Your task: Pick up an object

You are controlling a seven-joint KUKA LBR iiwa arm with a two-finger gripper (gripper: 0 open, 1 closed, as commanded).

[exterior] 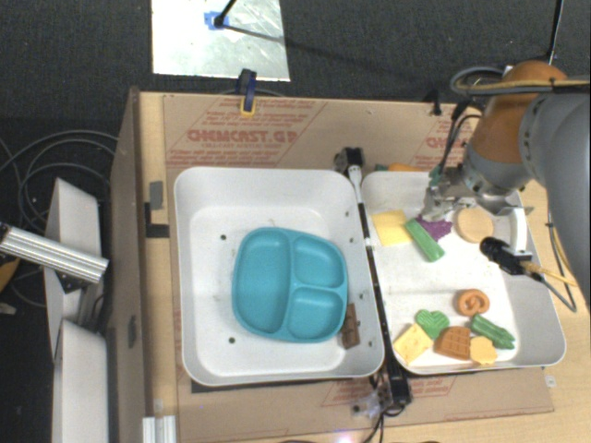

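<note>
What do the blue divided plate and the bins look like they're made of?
The blue divided plate looks like moulded plastic with a matte to satin finish: even teal colour, soft rounded compartment ridges, faint sheen. The two white bins seem to be thin, smooth plastic, judging by their rounded corners and rolled rims, though coated metal can't be ruled out.

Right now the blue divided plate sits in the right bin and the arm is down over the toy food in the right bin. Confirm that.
One thing is wrong: the blue divided plate lies in the left bin, not the right one. The camera view shows it there. The rest holds: the arm is down over the toy food in the right bin, with the gripper by the green piece.
</note>
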